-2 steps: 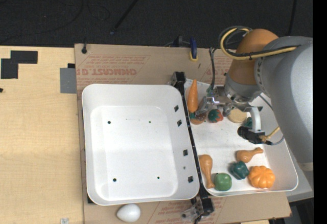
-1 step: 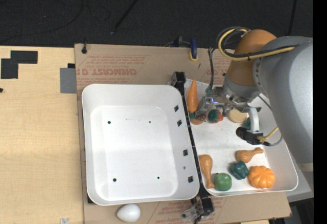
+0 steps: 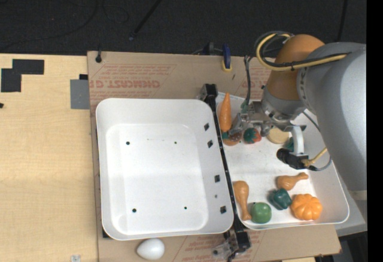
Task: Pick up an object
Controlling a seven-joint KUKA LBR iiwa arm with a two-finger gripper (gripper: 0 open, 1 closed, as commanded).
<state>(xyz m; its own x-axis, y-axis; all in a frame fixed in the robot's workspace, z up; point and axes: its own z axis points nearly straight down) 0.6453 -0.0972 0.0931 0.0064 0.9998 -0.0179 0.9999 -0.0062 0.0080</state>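
Hiding part of the right bin (image 3: 335, 216), the arm (image 3: 299, 84) blurs its contents.

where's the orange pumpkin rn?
The orange pumpkin sits in the right bin, in its near right corner in the camera view, just right of a dark green piece and below a tan gourd.

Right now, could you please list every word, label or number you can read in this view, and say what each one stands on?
Red lettering printed on the cardboard sheet under the bins, just behind the left bin: it appears upside down and mirrored, too blurred to read with confidence.
No other text, labels or numbers are legible.
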